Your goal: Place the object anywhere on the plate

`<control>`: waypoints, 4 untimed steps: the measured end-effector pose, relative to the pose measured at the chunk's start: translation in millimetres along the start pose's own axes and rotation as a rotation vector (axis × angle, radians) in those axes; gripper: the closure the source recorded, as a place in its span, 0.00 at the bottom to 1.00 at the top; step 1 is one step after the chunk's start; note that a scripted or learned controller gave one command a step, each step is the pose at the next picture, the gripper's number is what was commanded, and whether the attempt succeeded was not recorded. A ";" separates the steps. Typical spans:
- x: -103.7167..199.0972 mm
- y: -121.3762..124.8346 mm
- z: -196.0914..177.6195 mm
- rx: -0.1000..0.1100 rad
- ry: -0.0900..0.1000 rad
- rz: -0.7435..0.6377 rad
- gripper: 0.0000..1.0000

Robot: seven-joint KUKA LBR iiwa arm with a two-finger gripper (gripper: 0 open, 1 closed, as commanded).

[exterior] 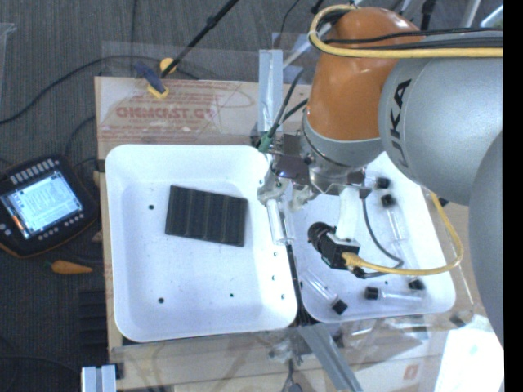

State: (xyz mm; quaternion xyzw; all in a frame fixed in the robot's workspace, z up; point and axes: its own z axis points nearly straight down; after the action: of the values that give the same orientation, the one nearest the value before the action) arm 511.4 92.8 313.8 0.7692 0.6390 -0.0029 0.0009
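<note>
Flat black ridged rectangular plate [206,216], slightly tilted, in left bin [131,300].

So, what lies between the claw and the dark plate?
In the camera view, bare white bin floor separates the claw from the dark plate.

I see the 2 white bins [122,219] side by side on a cardboard sheet [176,113] w/ red lettering showing behind the L bin. A handheld pendant [41,207], screen lit, lies on the grey floor just L of that bin.
</note>
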 end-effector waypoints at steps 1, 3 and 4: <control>90.2 36.3 66.9 0.002 0.000 0.019 1.00; 147.2 30.9 142.8 0.002 0.000 -0.195 1.00; 145.9 50.7 141.0 -0.001 0.003 -0.728 1.00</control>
State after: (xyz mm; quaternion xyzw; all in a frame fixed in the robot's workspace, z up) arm 587.5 226.2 171.9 0.4915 0.8709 -0.0018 -0.0007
